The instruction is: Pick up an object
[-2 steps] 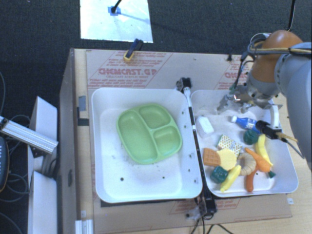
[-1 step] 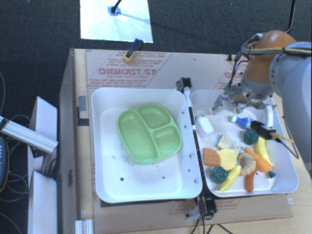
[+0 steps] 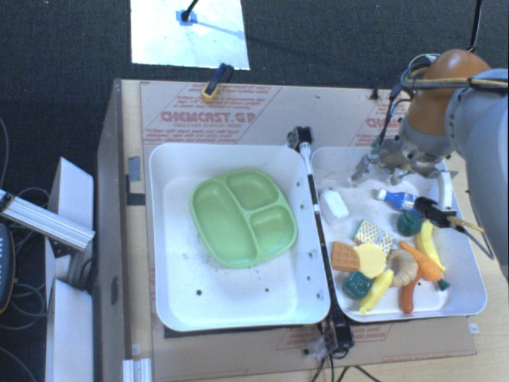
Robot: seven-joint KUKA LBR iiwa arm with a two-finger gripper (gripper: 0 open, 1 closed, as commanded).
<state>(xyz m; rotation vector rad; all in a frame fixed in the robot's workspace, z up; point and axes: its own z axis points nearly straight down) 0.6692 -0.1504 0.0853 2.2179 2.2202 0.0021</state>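
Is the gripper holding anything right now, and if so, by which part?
Cannot be told. The gripper sits low over the right bin's far end, with nothing visibly between its tips.

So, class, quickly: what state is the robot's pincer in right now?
Pincer: cannot be told; it hangs over the upper left part of the right bin, with nothing seen held.
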